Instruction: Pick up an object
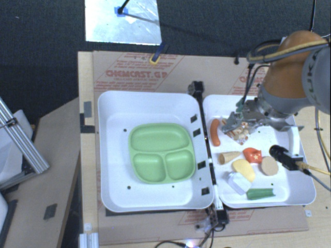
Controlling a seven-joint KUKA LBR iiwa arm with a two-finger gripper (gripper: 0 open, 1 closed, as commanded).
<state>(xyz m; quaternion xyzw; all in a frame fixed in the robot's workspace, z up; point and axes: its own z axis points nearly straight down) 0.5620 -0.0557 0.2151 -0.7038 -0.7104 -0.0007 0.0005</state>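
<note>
Hand [237,124] low in far part of right bin [305,190], directly over speckled brown lump [239,133]. Finger spread: cannot tell. Sausage [214,132] lies just left, long axis near-far. Cone [228,157] and tomato piece [252,154] lie nearer.

A green divided tray [160,153] with three compartments is seen lying flat in the middle of the left white bin [115,112]. The bin is set on a cardboard sheet [134,71] printed with red lettering, which is laid on the table [57,149]. A shiny silver square sheet [103,14] is placed beyond the cardboard, against a dark backdrop. A small yellow clip [154,59] is found at the cardboard's far edge. Metal rails [20,143] are visible at the left border.
</note>
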